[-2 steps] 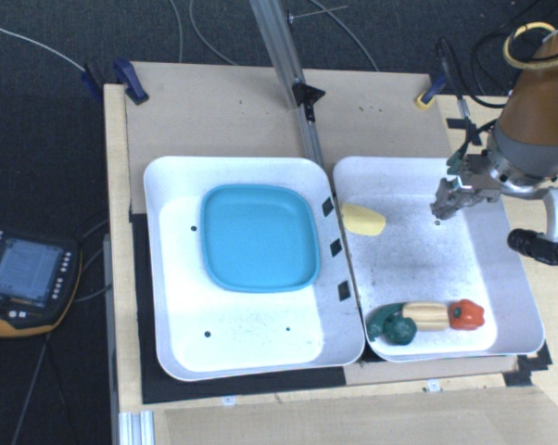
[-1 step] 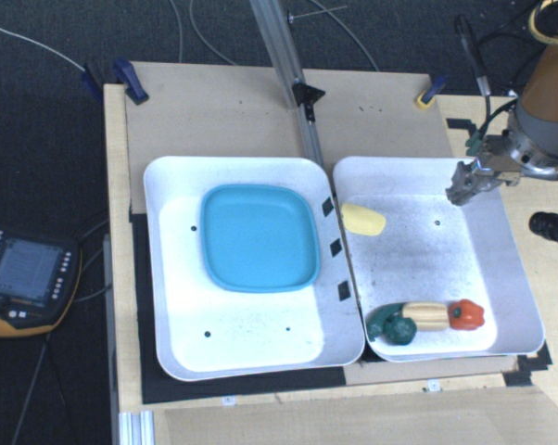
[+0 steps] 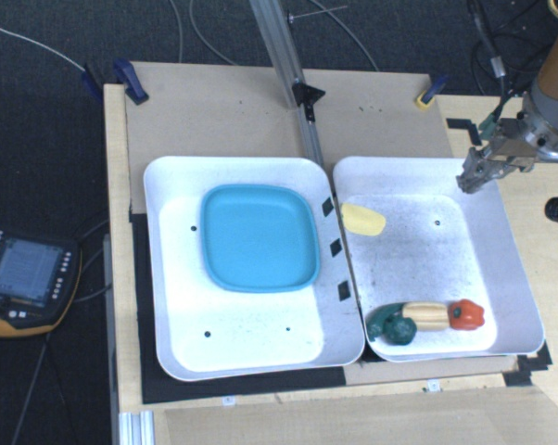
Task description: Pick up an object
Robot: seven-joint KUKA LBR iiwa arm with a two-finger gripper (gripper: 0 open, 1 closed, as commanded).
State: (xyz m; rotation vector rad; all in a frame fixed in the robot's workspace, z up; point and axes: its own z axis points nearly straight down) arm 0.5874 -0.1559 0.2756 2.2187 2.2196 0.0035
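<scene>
The right bin holds a pale yellow piece near its far left corner. Along its near wall lie a dark green lump, a tan roll and a red tomato-like piece, side by side. My gripper hangs over the bin's far right corner, well away from all of them, with nothing seen between its fingers.
The left bin holds a blue square plate. A metal pole slants in from the top down to the gap between the bins. Blue and yellow clamps sit at the board's far corners. A handheld pendant lies at far left.
</scene>
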